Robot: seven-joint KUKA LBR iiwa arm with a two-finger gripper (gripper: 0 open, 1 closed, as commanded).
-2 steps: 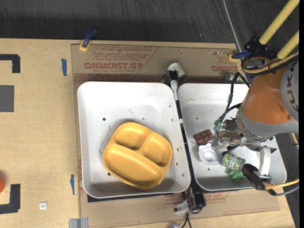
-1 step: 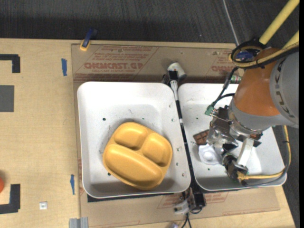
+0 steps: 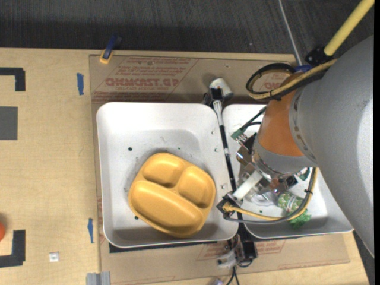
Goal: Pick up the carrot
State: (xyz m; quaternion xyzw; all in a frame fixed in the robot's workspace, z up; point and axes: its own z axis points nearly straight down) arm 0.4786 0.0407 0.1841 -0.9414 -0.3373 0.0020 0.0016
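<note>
Carrot (image 3: 300,218): we see only a small leafy green tuft that we take for its top. It lies in the right bin (image 3: 333,223), just beside the gripper (image 3: 261,187) on its lower right and near that bin's front rim. Any orange body is hidden under the arm (image 3: 338,111), so we cannot tell which way it lies. The gripper hangs low inside the same bin, over the left half of the floor, below the orange band (image 3: 278,136) of the wrist. It is wrapped in wires and a yellow cable (image 3: 267,216) that loops beneath it. Whether the gripper is parted, together or clamped on anything we cannot tell, since the wrist and wiring cover it from above. We see nothing that is plainly held. Between the gripper and the green tuft sits a small green-and-white patterned item (image 3: 289,202), too blurred to name. To the gripper's left, across the two touching rims, is the left bin (image 3: 113,159). It holds one large, lumpy yellow object (image 3: 172,195) with three rounded lobes, resting on the front half of the floor, well apart from the gripper. A thin black rod with a white cap (image 3: 220,108) runs along the seam between the bins, from the far rim down toward the gripper. Both bins stand on a brown board on the bench (image 3: 47,177).
</note>
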